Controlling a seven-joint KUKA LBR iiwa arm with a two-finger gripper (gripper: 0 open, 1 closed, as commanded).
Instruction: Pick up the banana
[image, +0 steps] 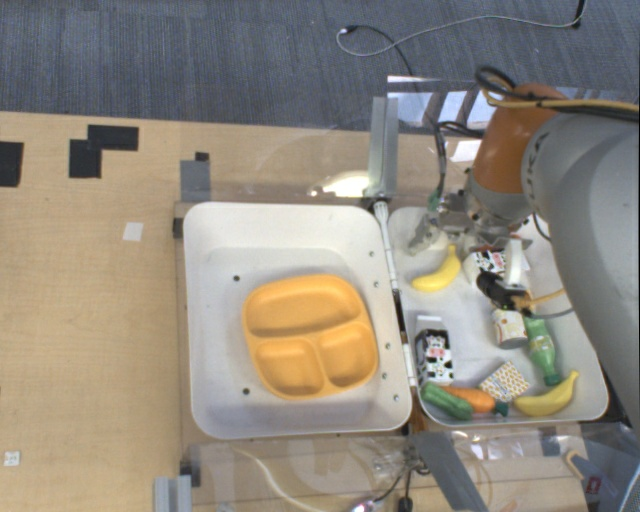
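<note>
- Yellow banana (439, 273) sits in the right bin (597, 395), just below the tool (432, 228) and a bit to its right, curved, resting on the bin floor near the divider.
- Tool is at the far-left corner of that bin, hanging off the grey arm (590, 190) with the orange band; can't honestly tell how wide it's spread, and nothing visible is caught in it.
- Second banana (548, 397) lies well away from the tool, down at the near-right corner, next to a green bottle (541, 351).
- Closer along the near edge: a carrot (468, 399), a cow-print carton (434, 355), a checkered packet (505, 381).
- Left of the tool, across the divider, the other bin (215, 300) holds an orange sectioned tray (310, 335).
- Both bins sit on the tan counter (90, 330).
</note>
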